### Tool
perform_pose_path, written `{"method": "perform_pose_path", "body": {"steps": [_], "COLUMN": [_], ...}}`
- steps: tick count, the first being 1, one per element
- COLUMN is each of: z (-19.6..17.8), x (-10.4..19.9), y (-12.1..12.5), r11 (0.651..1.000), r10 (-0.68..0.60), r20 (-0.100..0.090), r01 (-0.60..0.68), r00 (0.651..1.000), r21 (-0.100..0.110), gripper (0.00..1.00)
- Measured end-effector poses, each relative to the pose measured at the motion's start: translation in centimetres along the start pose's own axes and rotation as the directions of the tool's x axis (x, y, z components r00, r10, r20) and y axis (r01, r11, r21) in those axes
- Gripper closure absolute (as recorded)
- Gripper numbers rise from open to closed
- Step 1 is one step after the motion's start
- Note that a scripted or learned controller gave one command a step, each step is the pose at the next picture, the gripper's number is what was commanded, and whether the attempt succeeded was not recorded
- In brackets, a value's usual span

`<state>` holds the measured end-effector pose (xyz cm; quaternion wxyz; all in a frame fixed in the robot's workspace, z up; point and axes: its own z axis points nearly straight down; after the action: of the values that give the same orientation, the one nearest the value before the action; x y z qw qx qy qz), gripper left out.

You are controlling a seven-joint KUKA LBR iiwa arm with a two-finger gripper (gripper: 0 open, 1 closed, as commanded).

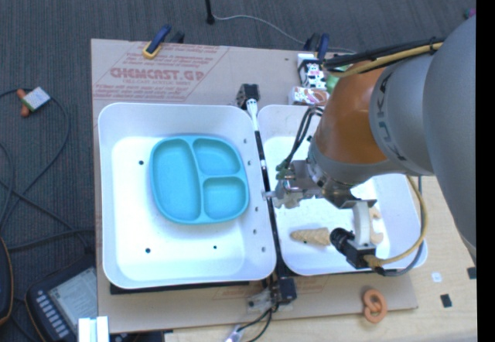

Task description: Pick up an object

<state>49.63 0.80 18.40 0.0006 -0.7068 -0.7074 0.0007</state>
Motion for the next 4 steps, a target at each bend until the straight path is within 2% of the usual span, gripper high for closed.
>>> {"method": "perform_pose_path", "body": {"steps": [1,2,3,4], "z": [5.1,0.0,0.0,0.0], "x": [-11.8,-3.5,-2.3,-4.5], "y": [-1.4,0.9,0.0,-0.7], "r11": [1.000,1.000,1.000,1.000], "r10": [0.004,0.000,0.001,0.001], "r20": [0.002,0.000,0.001,0.001], "r01": [-0.004,0.000,-0.001,-0.001], "r00": [1.000,1.000,1.000,1.000], "r21": [0.001,-0.001,0.000,-0.001], "gripper": [1.00,1.00,1.00,1.00]}}
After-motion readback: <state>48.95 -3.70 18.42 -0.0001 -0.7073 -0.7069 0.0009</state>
